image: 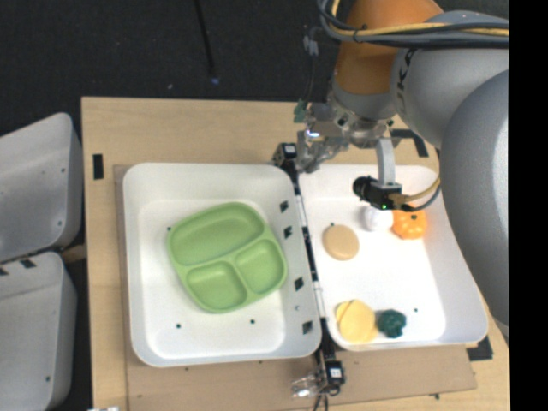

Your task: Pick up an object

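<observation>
A robotics lab: a grey-and-orange arm point(462, 75) over a wooden bench point(197, 127) bearing two white bins point(150, 315) point(428, 289).

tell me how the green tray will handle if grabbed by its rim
The green tray looks like moulded plastic, so probably stiff and light. Wide and shallow, it may tilt if gripped at one rim. It lies flat in the left bin, so it should not roll.

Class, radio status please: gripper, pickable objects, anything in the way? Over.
Gripper at far end, over the bins' shared rim, touching no object. Tan disc, orange piece, yellow disc, dark green lump lie loose in right bin. Nothing blocking them.
</observation>
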